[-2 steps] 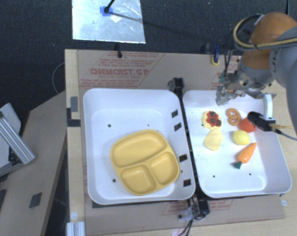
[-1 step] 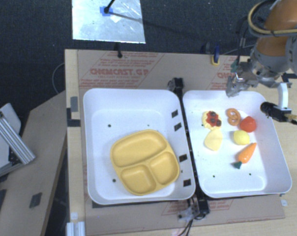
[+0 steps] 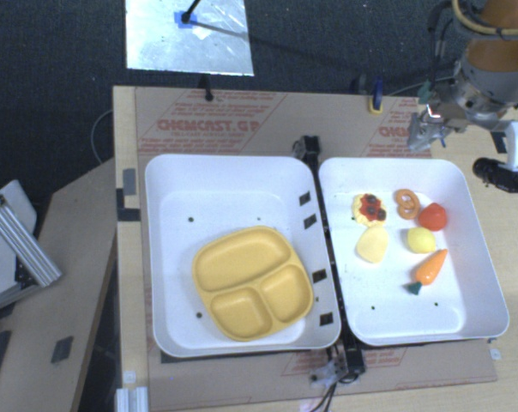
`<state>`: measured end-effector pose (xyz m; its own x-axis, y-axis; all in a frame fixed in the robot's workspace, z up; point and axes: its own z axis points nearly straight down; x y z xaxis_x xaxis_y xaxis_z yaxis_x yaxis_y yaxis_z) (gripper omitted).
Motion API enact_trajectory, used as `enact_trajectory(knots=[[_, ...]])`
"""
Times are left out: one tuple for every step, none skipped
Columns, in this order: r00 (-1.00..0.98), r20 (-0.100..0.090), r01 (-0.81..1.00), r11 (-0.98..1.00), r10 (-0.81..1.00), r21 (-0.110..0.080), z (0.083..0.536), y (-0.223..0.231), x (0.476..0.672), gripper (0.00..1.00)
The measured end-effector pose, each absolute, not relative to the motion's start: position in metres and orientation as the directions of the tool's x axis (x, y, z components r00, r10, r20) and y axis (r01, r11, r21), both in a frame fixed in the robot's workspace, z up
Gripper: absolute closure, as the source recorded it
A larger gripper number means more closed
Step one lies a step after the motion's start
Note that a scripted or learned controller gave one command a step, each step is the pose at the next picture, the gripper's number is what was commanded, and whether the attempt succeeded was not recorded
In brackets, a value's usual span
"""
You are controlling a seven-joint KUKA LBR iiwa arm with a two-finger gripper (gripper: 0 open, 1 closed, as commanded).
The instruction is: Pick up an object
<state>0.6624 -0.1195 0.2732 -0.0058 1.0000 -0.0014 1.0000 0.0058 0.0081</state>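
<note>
Above the far rim of the right bin [image 3: 478,197] hang the fingers [image 3: 424,130]; whether they gape or close I cannot tell. Below them, nearer me, lie a pretzel [image 3: 406,202], tomato [image 3: 432,217], lemon [image 3: 420,240] and carrot [image 3: 429,268].

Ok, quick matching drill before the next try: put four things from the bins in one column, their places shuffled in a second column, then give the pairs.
Things:
1. yellow divided tray
2. carrot
3. tomato
4. gripper

Places:
A. right bin, nearest its front edge among the toy foods
B. above the cardboard, behind the right bin's back rim
C. left bin
D. right bin, just right of the pretzel

Pairs: 1-C, 2-A, 3-D, 4-B
</note>
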Motion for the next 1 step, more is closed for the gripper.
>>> enact_trajectory(knots=[[-0.01,0.002,1.0,0.01,1.0,0.002,0.2563,-0.0616,0.6618,1.0]])
